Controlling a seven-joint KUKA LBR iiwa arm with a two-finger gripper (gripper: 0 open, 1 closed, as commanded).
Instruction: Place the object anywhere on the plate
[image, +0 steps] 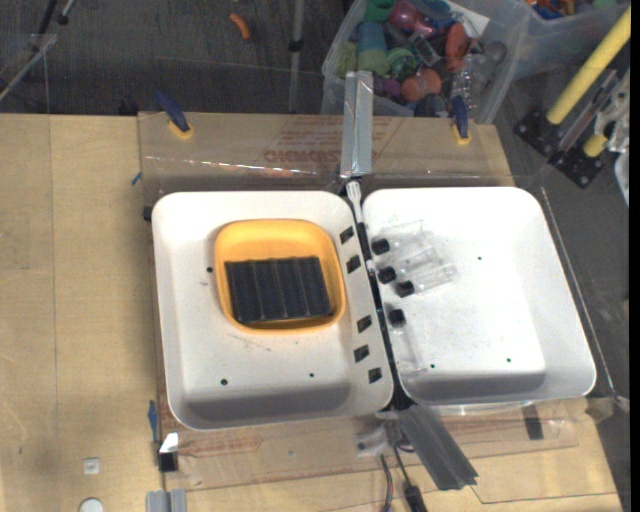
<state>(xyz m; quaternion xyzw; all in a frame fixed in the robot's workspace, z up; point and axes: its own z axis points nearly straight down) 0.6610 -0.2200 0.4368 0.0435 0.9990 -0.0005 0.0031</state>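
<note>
- The left bin (180, 300) holds a yellow-orange plate (232, 240).
- A dark ribbed rectangular object (277, 288) lies flat on the plate, filling most of its middle.
- The right bin (500, 300) holds clear plastic pieces (418, 262) near its left wall.
- Both bins sit side by side on the wooden tabletop (60, 300).
- The hand's state cannot be told.

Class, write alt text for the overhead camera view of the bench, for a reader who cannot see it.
A dark ribbed rectangular object lies on an orange plate inside the left white bin. The right white bin holds a few clear vials with black caps near its left wall. Both bins sit side by side on a wooden bench.
</note>
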